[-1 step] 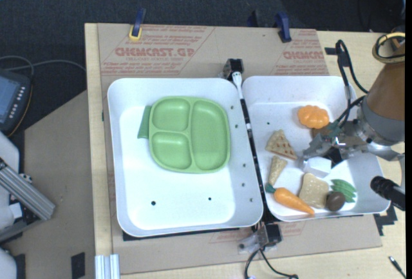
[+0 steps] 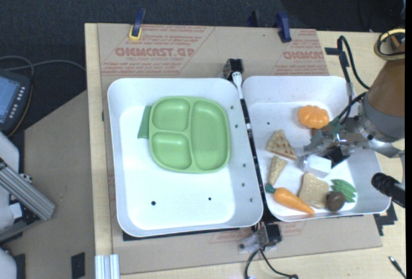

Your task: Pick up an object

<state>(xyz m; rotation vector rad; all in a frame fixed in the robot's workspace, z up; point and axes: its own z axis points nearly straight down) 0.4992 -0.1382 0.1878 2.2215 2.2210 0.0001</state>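
Pincer (image 2: 324,147) low in the right bin (image 2: 283,87), over the toy food; cannot tell its state, nothing seen clamped.

Nearest: pale cracker square (image 2: 313,189) just below it, looks light, stiff, flat, so take it across 2 opposite edges. Brown lump (image 2: 335,202) and green piece (image 2: 344,188) just beyond, lower right. Carrot (image 2: 293,200) lower left: likely smooth plastic, may slip, grip mid-body. Wedge (image 2: 280,144) to its left. Orange fruit (image 2: 313,117) just above: round, may roll. Green divided plate (image 2: 190,134) far left in the other bin (image 2: 129,162).

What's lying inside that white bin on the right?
The right bin holds an orange fruit, two crackers, a carrot, a square biscuit and something green. The gripper covers whatever lies beneath it.
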